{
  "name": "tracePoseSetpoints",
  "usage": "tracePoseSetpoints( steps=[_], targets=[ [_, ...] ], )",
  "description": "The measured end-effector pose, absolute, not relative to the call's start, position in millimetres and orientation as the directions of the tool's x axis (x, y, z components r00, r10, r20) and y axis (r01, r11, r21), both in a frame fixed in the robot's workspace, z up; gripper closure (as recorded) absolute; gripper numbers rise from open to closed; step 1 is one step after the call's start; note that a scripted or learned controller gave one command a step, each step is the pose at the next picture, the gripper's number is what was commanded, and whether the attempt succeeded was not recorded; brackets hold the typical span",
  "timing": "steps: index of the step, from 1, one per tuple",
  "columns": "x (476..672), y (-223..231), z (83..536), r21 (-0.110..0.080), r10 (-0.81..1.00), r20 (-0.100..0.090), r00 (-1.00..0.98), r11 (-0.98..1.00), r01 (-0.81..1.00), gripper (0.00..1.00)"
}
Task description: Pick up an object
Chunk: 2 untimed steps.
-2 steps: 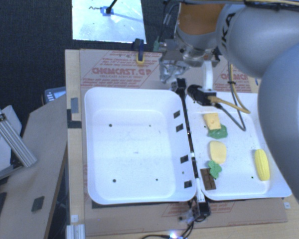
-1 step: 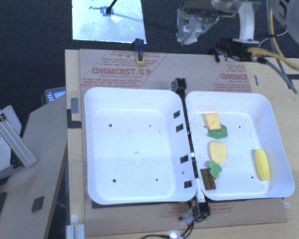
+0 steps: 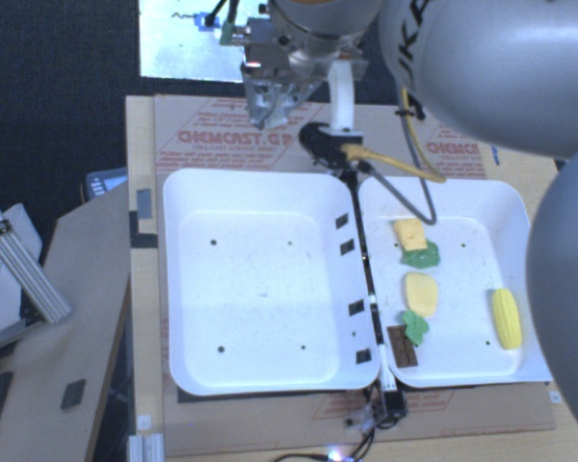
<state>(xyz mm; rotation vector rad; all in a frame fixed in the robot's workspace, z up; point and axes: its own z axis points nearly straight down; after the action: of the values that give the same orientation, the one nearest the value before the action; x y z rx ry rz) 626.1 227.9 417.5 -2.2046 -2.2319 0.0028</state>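
Note:
My gripper hangs high over the brown cardboard behind the left bin, near its back right corner. Its fingers taper to a single tip and look shut, with nothing between them. The objects lie in the right bin: a yellow block against a green piece, a pale yellow oval, a second green piece, a small brown piece and a yellow corn-like cob. All of them lie well to the right of the gripper and nearer the front.
The arm's grey body fills the upper right and overhangs the right bin's far side. A yellow cable and a grey cable loop over that bin's back left corner. Black clips line the divide between the bins.

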Motion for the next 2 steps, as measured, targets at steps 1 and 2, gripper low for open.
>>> tracePoseSetpoints(
  steps=[1, 2],
  targets=[
    [665.7, 196, 464, 0.008, 1.0, 0.001, 0.001, -0.001, 1.0, 1.0],
    [668.2, 211, 373, -0.004, 1.0, -0.001, -0.004, 0.004, 1.0, 1.0]
  ],
)
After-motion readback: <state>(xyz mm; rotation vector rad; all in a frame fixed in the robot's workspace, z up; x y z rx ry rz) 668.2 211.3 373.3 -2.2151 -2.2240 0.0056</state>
